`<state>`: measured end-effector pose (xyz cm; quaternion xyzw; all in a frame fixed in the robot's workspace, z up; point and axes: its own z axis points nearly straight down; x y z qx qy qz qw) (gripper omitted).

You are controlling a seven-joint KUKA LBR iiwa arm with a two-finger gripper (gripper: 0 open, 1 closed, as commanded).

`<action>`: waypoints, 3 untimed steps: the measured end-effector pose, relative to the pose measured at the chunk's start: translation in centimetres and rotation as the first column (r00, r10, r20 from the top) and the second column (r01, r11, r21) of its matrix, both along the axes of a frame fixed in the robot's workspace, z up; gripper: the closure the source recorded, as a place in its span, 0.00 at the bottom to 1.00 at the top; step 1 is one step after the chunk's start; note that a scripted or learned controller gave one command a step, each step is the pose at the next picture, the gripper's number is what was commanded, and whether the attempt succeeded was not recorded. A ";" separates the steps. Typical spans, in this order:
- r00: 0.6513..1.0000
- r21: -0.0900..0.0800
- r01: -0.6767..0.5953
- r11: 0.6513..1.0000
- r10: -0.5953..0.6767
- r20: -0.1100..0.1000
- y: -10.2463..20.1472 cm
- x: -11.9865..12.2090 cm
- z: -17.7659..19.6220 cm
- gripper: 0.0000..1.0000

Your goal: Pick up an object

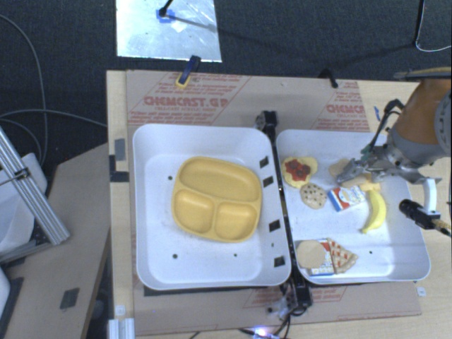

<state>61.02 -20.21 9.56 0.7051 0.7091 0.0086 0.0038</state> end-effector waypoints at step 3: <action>1.000 -0.007 0.004 1.000 -0.004 -0.014 5.5 -3.7 0.0 1.00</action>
